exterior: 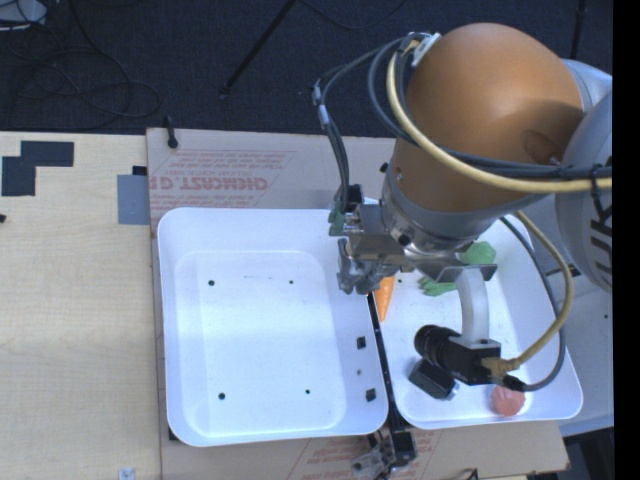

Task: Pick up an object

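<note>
Gripper (352, 271) is seen low over the divide between the two bins, at the inner edge of the right bin (515, 313); whether it is spread or closed cannot be told. An orange carrot-shaped piece (384, 295) lies just beside it in the right bin, close against the dividing wall. Green pieces (481, 253) are seen further right, partly hidden by the arm. A pink lump (507, 400) lies well apart, near that bin's lower right corner. The left bin (260, 328) is set alongside
</note>
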Available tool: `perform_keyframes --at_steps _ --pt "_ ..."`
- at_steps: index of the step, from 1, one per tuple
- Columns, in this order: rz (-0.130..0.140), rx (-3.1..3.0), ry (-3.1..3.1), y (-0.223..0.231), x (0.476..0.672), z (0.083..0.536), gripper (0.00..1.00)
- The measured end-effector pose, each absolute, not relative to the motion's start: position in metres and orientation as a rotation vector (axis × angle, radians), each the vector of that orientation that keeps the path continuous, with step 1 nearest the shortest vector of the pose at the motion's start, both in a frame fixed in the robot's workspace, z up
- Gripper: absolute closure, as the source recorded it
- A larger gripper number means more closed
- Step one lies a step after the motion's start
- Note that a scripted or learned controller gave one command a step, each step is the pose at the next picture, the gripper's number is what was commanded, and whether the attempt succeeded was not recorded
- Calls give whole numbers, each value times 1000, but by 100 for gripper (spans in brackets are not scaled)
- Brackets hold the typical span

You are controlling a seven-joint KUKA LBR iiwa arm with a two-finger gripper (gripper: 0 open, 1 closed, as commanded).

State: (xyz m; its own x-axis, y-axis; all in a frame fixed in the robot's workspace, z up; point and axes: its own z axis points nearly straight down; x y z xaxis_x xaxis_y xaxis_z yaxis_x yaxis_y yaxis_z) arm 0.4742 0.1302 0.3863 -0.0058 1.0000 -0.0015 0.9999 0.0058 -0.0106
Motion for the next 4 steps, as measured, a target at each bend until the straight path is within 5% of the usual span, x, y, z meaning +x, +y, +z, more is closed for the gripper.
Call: perform_keyframes --at_steps 1,2,3,4 --pt "-11 -2228 -2223 89 476 496 100" --pt "17 -2210 -2223 156 475 406 100" --pt "-19 -2216 -2231 211 485 545 100" --pt "8 -2215 -2226 246 556 535 100"
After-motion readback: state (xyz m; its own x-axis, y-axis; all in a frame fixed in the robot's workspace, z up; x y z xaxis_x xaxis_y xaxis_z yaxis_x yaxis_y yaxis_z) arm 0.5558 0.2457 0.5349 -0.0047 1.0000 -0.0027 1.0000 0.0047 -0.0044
